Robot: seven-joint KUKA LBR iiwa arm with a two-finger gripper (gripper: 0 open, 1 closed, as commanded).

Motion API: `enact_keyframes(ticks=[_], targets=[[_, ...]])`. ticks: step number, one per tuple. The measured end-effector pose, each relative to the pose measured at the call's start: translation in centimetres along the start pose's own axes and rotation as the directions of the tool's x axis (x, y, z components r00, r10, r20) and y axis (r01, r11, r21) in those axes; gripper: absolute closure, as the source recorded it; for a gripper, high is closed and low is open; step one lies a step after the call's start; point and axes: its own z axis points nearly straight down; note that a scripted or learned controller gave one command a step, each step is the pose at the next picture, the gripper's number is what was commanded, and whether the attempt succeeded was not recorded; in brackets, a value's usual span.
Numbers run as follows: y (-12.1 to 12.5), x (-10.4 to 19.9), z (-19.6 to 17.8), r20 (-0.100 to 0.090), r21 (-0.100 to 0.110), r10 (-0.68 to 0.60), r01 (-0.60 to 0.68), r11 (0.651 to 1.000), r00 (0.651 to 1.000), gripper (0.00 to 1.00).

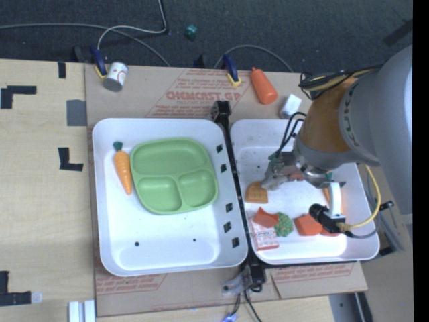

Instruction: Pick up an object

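Cardboard sheeting (194, 99) covers the bench under two shallow white bins, with dark floor and loose cables along the top of the frame. Left of centre, the left bin (114, 247) holds a green divided plate (175, 174) with a toy carrot (123, 169) lying just beside it on its left. Right of centre, the right bin (362, 247) holds the likely targets: a tan waffle-like piece (256, 194), a red block (265, 218), a green broccoli-like toy (284, 225) and an orange-red block (308, 226) low in the bin.

From the right edge the arm (375, 113) reaches in, its gripper (277, 174) low over the upper middle of the right bin, just above and to the right of the tan piece. Whether its tips touch that piece is unclear, and I cannot tell how the jaws stand; nothing visibly sits between them.

By my reading, the task is only at the approach: the gripper is down at an object, but no grasp is evident and every item lies on the bin floor. Closing on something and lifting it clear both remain.
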Motion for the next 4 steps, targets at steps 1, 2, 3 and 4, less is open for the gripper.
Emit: enact_keyframes(ticks=[1,2,3,4], targets=[[-0.9,-1.4,-4.9,-0.002,0.019,0.001,-0.001,1.000,1.000,1.00],[-0.9,-1.4,-4.9,-0.003,0.019,0.001,-0.001,1.000,1.000,0.00],[1.6,0.2,1.0,-0.003,0.022,0.000,0.000,1.000,1.000,0.00],[1.0,0.1,1.6,-0.001,0.013,-0.001,0.001,1.000,1.000,0.00]])
